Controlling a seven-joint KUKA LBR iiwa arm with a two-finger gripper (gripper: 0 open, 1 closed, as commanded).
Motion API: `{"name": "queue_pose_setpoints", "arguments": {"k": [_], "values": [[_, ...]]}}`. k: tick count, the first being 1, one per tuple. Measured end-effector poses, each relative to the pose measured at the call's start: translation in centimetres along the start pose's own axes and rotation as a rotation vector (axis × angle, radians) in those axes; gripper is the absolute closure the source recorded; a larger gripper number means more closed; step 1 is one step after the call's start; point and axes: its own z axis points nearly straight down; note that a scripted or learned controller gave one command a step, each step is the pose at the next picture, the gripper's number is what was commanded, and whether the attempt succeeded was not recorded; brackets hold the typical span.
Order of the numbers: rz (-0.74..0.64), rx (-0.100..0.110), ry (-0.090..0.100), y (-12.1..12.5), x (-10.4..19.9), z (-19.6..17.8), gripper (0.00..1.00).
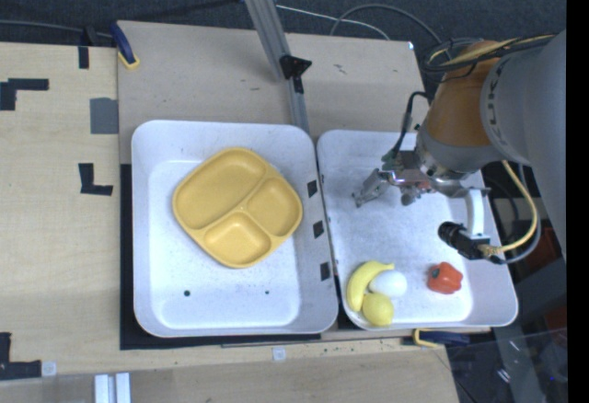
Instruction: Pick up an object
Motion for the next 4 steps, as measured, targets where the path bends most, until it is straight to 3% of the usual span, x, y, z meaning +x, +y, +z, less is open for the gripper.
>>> {"name": "queue_pose_setpoints", "arguments": {"k": [1,2,4], "values": [[-0.001,-0.007,-0.001,0.0,0.0,3.9,0.0],[-0.002,-0.006,0.0,0.0,0.1,2.8,1.0],[-0.001,-0.01,0.0,-1.1,0.8,-6.3,1.0]]}}
